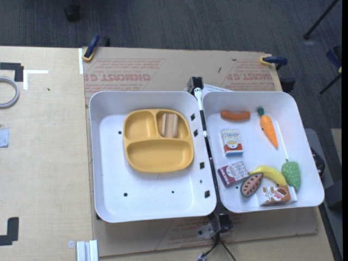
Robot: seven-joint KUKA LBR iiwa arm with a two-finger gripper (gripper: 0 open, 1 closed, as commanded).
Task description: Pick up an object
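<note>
Gripper-wise, I cannot tell whether it is wide or narrow. Toys are lying in the right-hand bin (304,140), and the carrot (268,130) is sitting apart from the rest, near the sausage (235,115). It is probably light, stiff and a bit slippery, so pinching across its thick orange middle is looking safest.

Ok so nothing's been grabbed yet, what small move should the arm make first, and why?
Probably swing in over the right bin and stop above the carrot. It lies apart from the hot dog and the small carton, with bare floor around it, while the banana, watermelon slice and green fruit crowd together lower down.
</note>
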